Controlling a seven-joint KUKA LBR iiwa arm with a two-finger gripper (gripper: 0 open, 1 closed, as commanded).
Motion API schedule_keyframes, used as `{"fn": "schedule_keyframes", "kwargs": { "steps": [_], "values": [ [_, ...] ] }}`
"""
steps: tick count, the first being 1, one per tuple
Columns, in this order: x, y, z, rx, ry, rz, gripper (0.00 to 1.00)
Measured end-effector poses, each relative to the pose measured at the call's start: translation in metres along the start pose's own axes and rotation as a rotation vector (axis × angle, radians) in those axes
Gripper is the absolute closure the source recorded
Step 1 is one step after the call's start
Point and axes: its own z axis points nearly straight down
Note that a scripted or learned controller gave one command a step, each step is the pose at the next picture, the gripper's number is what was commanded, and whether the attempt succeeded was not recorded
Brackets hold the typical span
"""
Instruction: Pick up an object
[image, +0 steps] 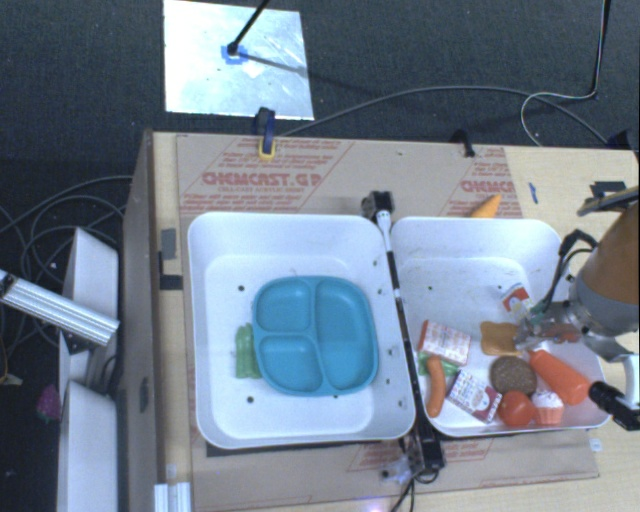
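Toy food pile (500, 375) sits in right bin (470, 245), tool (545, 325) low over it, finger state unreadable, possibly touching tan piece (497, 337).

Cardboard-covered table (300, 170) with a yellow clamp (265, 135) at its far edge, cables (60, 215) on dark floor at left, a shiny metal sheet (238, 58) beyond, white boxes (85, 300) beside the table.
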Motion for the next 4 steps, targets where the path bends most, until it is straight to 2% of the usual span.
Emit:
{"fn": "schedule_keyframes", "kwargs": {
  "steps": [1, 2, 3, 4],
  "values": [
    [0.000, 0.000, 0.000, 0.000, 0.000, 0.000, 0.00],
    [0.023, 0.045, 0.013, 0.006, 0.001, -0.001, 0.00],
    [0.042, 0.011, 0.013, 0.008, 0.001, 0.001, 0.00],
    [-0.001, -0.002, 0.013, 0.007, -0.001, 0.003, 0.00]
  ]
}}
